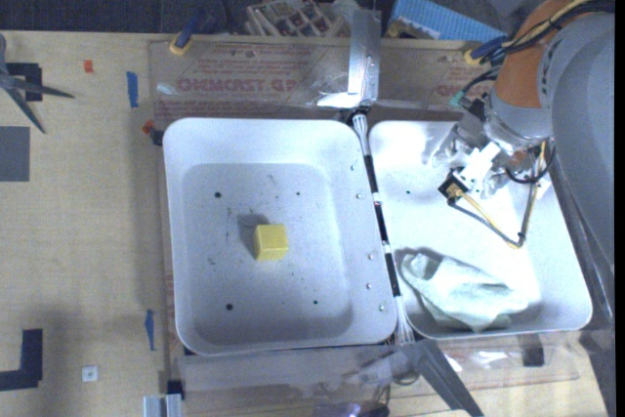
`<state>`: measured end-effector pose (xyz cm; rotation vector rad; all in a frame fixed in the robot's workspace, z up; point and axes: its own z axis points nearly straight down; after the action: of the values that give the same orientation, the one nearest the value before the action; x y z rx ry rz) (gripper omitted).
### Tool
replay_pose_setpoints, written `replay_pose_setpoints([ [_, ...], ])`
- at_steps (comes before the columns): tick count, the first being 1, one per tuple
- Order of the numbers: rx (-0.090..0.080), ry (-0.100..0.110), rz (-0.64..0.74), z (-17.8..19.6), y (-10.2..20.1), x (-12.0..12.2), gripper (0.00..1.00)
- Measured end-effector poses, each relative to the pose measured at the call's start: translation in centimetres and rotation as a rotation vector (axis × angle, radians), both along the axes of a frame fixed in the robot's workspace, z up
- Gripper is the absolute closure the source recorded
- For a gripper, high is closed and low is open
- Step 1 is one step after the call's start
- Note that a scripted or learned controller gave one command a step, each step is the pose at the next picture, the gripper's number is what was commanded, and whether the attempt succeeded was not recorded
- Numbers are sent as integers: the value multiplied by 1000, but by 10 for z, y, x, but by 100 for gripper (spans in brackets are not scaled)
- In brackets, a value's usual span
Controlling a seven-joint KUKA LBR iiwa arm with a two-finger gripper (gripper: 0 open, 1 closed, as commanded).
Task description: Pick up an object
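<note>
The hand (451,154) hangs over the far part of the right bin (420,220). From this slanted view I cannot tell how far it is open, and I see nothing held in it.

There are two things it could pick. A yellow block (271,241) lies alone near the middle of the left bin (186,137), well apart from the hand. A crumpled pale cloth (469,293) lies in the near part of the right bin, touching or almost touching the near wall.

I think the cloth is the riskier choice. It is soft and flat, so the hand may close on only a fold, which then slips out. It is also close to the wall, so the hand could hit the rim when it goes down. For the block, the risk is a descent that is a little off-centre, which would push the block aside.

The block looks nearly cubic, so it has no clear long axis. Its sides are turned a little against the bin walls. The long axis of the cloth runs left to right, along the near wall.
</note>
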<state>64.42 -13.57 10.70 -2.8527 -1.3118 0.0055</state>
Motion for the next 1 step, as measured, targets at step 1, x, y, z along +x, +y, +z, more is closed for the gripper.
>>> replay_pose_setpoints([
  [1,-1,-1,1,11,0,1,100],
])
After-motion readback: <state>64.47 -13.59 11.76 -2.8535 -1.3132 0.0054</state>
